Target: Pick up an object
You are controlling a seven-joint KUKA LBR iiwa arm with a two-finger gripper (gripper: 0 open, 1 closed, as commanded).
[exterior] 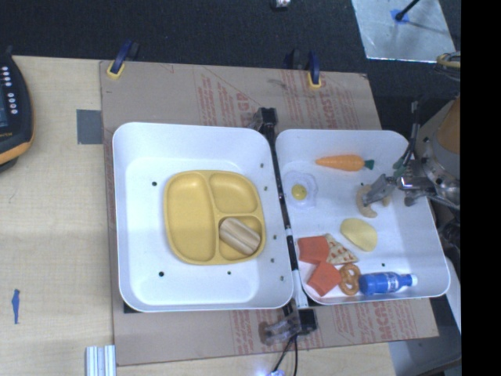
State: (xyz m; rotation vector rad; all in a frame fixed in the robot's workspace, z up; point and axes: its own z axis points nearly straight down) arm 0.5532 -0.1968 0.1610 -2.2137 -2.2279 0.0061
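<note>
I see the gripper (pixel 381 192) low in the right bin (pixel 423 245), just below the smooth orange carrot (pixel 341 162); I cannot tell its fingers' state. Beneath lies a pale oval piece (pixel 358 233).

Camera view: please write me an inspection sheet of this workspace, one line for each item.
Surface: wooden bench bearing cardboard sheet and two shallow white bins.
Job's things: right bin holds orange plastic carrot, fried egg toy, pale yellow oval piece, red blocks, pretzel, blue bottle.
Clutter: yellow divided plate with bread roll, left bin.
Gripper: gripper low over right bin; state unclear.
Cables: black cable at front edge.
Surroundings: dark floor, handheld pendant at left.
</note>
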